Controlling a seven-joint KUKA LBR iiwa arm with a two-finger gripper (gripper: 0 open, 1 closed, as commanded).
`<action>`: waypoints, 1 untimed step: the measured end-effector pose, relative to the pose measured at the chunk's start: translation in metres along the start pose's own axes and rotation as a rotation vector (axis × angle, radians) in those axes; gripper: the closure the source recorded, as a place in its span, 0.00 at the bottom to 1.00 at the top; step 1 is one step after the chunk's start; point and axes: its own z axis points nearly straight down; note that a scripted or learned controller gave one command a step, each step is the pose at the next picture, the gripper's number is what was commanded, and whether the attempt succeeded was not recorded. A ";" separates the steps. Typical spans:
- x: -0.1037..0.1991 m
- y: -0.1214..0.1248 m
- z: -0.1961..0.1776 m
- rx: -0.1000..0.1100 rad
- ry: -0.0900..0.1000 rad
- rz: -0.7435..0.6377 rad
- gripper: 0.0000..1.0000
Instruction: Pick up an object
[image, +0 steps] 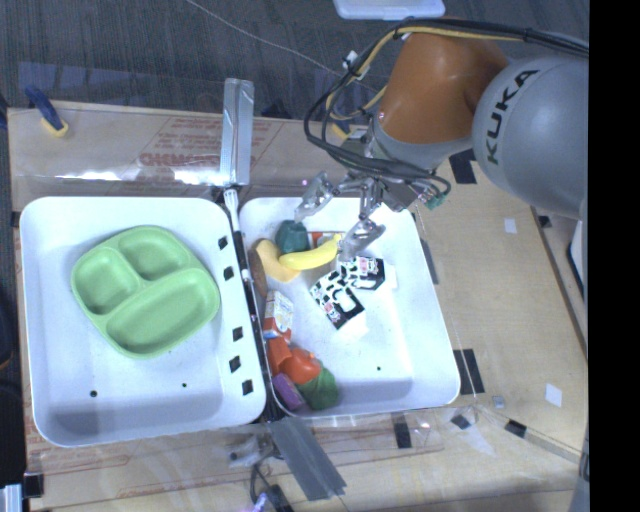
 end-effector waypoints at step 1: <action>0.043 0.052 0.123 -0.007 0.004 -0.137 0.00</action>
